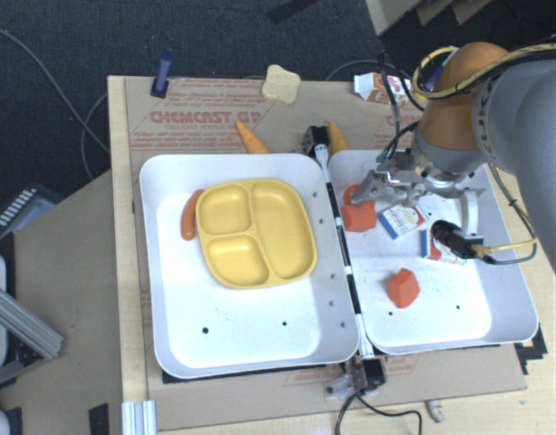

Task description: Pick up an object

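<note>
My gripper hangs low over the far left part of the right bin, below the arm's orange band. Just under it and to its left lies an orange-red chunk. A small white and blue carton lies close beside the gripper on its near side. Another orange-red block rests nearer the front of this bin. A small red and white item sits to the right of the carton. The view does not show anything held in the gripper.
The left bin holds a yellow divided plate with an orange sausage beside it. Behind the bins lie a toy bread slice, two carrots and a blue clip. Cables trail over the right bin.
</note>
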You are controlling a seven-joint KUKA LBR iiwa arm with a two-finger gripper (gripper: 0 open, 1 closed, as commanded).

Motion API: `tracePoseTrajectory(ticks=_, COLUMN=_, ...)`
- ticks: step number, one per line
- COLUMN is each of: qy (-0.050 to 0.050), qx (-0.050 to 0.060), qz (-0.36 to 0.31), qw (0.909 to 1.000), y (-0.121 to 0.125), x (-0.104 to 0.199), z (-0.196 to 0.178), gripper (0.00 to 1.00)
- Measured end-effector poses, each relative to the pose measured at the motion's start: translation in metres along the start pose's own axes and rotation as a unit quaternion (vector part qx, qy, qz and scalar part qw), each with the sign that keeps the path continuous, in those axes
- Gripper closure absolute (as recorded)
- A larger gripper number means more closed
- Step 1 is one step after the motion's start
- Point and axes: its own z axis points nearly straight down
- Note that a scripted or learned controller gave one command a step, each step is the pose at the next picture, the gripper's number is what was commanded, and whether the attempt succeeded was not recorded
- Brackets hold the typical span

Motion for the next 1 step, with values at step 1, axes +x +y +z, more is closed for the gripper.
tracePoseTrajectory(ticks=1, qy=0.0, qx=0.005, qz=0.0, qw=1.0, y=0.0009, x=-0.0571, z=-0.0584, gripper=0.0)
